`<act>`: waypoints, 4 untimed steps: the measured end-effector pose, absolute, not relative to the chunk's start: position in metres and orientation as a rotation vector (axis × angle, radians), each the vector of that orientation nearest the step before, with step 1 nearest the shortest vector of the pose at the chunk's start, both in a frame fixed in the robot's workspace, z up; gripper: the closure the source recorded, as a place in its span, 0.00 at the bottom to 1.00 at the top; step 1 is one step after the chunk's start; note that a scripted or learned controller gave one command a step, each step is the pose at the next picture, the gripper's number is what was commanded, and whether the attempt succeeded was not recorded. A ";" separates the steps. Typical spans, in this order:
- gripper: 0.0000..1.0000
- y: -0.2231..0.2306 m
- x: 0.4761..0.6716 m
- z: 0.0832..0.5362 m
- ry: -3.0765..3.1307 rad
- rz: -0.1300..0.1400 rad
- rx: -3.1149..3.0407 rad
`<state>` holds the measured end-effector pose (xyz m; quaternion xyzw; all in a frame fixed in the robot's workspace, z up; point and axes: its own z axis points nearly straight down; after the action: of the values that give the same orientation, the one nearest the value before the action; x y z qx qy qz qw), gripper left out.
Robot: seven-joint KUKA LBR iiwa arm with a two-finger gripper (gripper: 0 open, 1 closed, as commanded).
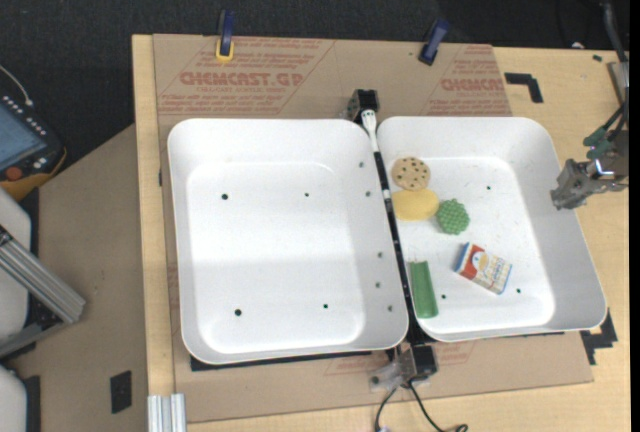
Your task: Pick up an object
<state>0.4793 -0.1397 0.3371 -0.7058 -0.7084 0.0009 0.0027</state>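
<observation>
The right bin holds several small objects. A round tan cookie lies near its left wall, with a yellow lemon-shaped piece just below it. A green bumpy ball sits right beside the yellow piece. A small blue, white and red box lies lower in the bin, and a green stick rests along the left wall near the front. My gripper hangs over the bin's right rim, well to the right of all the objects, with nothing seen in it.
The left bin stands beside the right one, joined along a black divider. Both sit on a cardboard sheet held by a blue-and-yellow clamp and a blue clamp at the back. Cables run out at the front edge.
</observation>
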 end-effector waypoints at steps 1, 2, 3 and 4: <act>1.00 -0.074 0.480 0.344 -2.228 -0.001 -2.212; 1.00 -0.007 0.480 0.338 -2.228 0.000 -2.210; 1.00 0.039 0.519 0.399 -2.232 -0.011 -2.220; 1.00 -0.070 0.477 0.359 -2.205 0.009 -2.234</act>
<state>0.4768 -0.0696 0.3589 -0.7118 -0.7024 0.0029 0.0015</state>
